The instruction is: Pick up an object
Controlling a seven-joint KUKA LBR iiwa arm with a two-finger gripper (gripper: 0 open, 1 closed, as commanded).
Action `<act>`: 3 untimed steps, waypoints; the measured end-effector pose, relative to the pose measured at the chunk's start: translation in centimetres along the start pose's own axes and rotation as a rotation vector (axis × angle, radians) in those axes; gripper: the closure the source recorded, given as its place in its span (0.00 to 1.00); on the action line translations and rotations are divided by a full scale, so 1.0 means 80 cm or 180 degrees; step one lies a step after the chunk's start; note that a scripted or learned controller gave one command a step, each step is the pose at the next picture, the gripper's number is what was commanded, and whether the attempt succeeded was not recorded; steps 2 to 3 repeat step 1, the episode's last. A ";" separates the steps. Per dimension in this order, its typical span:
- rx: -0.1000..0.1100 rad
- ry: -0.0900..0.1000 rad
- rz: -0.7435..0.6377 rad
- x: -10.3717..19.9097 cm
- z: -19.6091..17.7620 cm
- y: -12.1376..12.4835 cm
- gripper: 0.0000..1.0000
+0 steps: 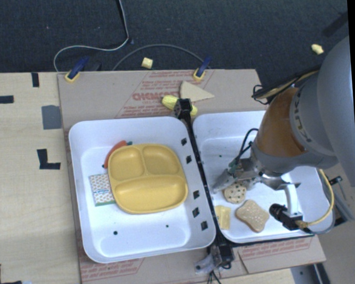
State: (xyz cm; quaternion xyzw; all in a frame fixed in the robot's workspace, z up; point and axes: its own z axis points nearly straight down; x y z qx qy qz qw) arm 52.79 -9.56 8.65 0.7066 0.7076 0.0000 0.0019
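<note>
White plastic, two shallow bins side by side on a cardboard sheet [161,88], a black divider strip between them. Left bin [90,235]: one yellow three-section plate [148,177] at centre; an orange-red item [118,146] peeking from under the plate's rim at 11 o'clock, too hidden to name; a small patterned sponge [101,188] touching the plate's edge at 9 o'clock. Right bin [216,126]: a round speckled cookie [234,194] near the middle; a toast slice [252,215] just beside it toward 5 o'clock; a pale yellow block [222,216] at 7 o'clock from the cookie, close to the divider. Grey arm [321,116] with orange band [276,128], reaching in from 3 o'clock. Gripper [227,178] low in the right bin, directly above the cookie at its 12 o'clock; fingers spread narrowly, one tip pointing toward 9 o'clock, with nothing seen between them. Whether they touch the cookie cannot be told. A black cable [289,217] trails from the wrist toward 5 o'clock. On the cardboard at 12 o'clock from the divider: a tan wedge [195,91] and a yellow piece [170,100].
</note>
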 end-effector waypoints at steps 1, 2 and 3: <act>-0.0010 -0.0006 0.0005 -0.001 -0.013 -0.001 1.00; -0.0010 -0.0006 0.0005 -0.001 -0.013 -0.001 1.00; -0.0010 -0.0006 0.0005 -0.001 -0.013 -0.001 1.00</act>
